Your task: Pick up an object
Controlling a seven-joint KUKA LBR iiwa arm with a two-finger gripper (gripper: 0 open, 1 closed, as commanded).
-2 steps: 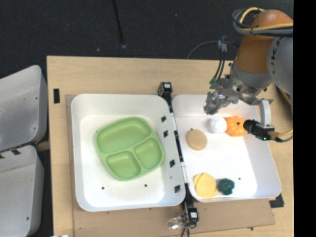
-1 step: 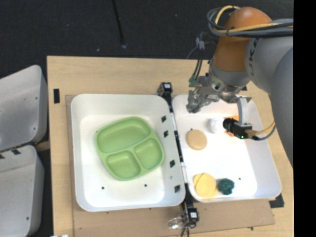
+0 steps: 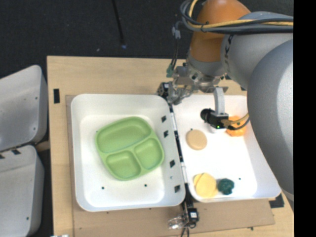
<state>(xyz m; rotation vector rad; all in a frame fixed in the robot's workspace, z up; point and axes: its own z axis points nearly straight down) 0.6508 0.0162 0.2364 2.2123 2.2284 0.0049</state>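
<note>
My gripper (image 3: 178,89) hangs over the far left corner of the right bin (image 3: 256,172), close to the wall between the two bins. A tan round disc (image 3: 197,139) lies in the right bin, in front of the gripper and apart from it. Near that bin's front edge sit a yellow round piece (image 3: 204,185) and a small dark green lump (image 3: 226,185), side by side. An orange object (image 3: 237,128) lies further right in the same bin, partly hidden. A green divided plate (image 3: 129,147) rests in the left bin (image 3: 84,181).
The grey arm with its orange band (image 3: 217,28) covers the far right of the right bin. Bare wooden bench (image 3: 98,73) runs behind the bins. White moulded shapes (image 3: 19,132) stand off the bench at the left.
</note>
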